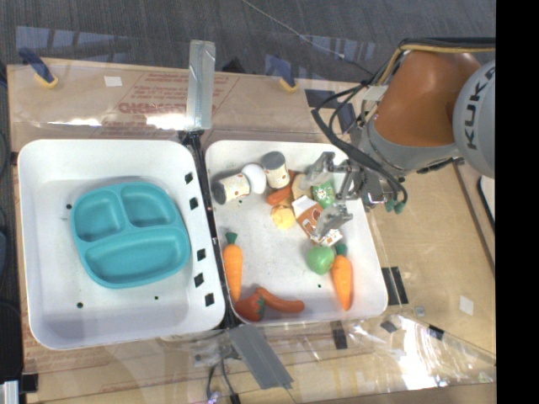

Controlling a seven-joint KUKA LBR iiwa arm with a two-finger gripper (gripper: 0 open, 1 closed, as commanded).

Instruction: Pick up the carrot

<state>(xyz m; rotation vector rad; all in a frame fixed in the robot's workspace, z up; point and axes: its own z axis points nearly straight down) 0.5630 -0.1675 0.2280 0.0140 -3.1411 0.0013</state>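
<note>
The arm reached in from the right and its claw [330,194] hung over the right bin [253,251], near that bin's back-right corner, above a small clutter of toy food and packets [310,219]. Whether the claw was released or clenched could not be told, since its tips were lost among those items. Two carrots lay in the bin: one carrot [342,279] near the front-right corner, just beside a green fruit [320,260], and a second carrot [232,264] along the left wall. Neither was between the claw's tips, so the step in hand looked like the approach. The next move would likely call for shifting toward the front edge and descending over the nearer carrot, clear of the green fruit.
</note>
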